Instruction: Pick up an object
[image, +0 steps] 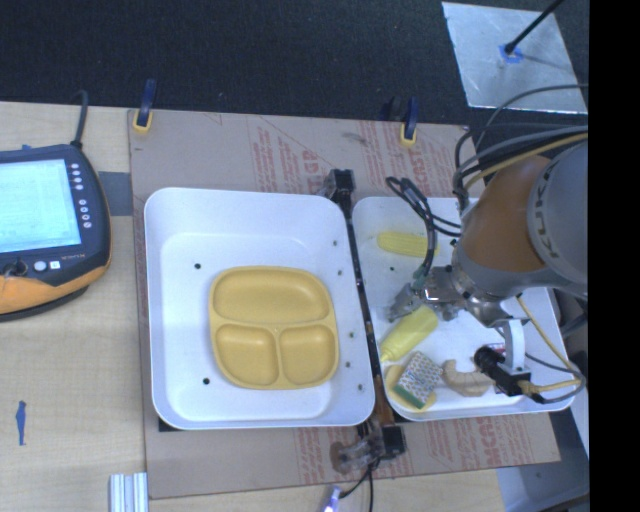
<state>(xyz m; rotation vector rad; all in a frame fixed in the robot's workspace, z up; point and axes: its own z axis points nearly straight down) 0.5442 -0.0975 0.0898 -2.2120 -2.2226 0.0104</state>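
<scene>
Approach step, by appearance. Hand (420, 296) low in right bin (560, 400), just above yellow cylinder (408, 334); whether open or closed cannot be told. Next: descend, close on cylinder, lift.

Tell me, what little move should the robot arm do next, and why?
Probably go straight down a little. The gripper hangs just above the upper end of the yellow banana-shaped piece in the right bin, and nothing is between its fingers, so lowering onto that piece looks like the nearest pick.
</scene>
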